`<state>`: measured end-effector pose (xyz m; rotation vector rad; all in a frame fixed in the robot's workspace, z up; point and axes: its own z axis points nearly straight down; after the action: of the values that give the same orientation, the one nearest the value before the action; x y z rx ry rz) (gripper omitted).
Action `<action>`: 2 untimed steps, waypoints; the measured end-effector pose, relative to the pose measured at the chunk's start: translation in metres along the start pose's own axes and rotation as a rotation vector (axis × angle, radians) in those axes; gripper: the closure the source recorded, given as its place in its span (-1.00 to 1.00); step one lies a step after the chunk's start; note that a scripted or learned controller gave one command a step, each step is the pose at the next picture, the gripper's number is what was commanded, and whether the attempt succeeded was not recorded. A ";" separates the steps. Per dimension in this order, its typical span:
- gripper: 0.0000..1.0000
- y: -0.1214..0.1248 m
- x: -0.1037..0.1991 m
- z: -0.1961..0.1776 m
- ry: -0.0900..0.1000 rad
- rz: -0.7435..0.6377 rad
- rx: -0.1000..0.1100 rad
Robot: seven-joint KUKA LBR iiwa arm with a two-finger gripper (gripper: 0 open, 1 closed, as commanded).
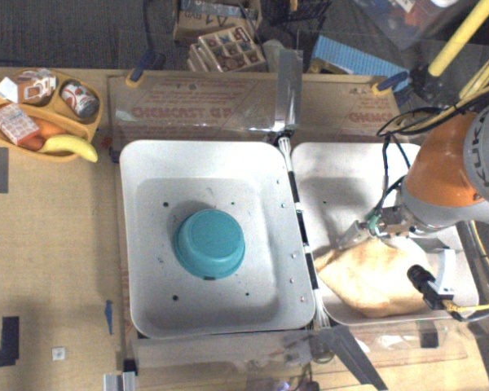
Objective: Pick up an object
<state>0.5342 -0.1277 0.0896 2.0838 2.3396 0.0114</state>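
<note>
The claw (373, 223) hangs low in the right bin (342, 165), its state impossible to tell, with the tan flat object (373, 279) just below and beside it — long axis running left-right — while the teal bowl (210, 243) sits well off to its left.

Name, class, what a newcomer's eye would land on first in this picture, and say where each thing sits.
The teal bowl stands out, upside down near the middle of the left bin. In the right bin lies a tan cloth-like lump, with the grey-and-orange arm reaching over it. A yellow banana sits far left.
</note>
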 end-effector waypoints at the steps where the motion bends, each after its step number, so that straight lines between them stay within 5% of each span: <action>1: -1.00 0.034 0.013 0.000 -0.002 -0.125 0.001; 2: -1.00 0.016 0.025 -0.057 0.000 -0.075 0.009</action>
<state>0.5468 -0.1012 0.1465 1.9987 2.4205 0.0011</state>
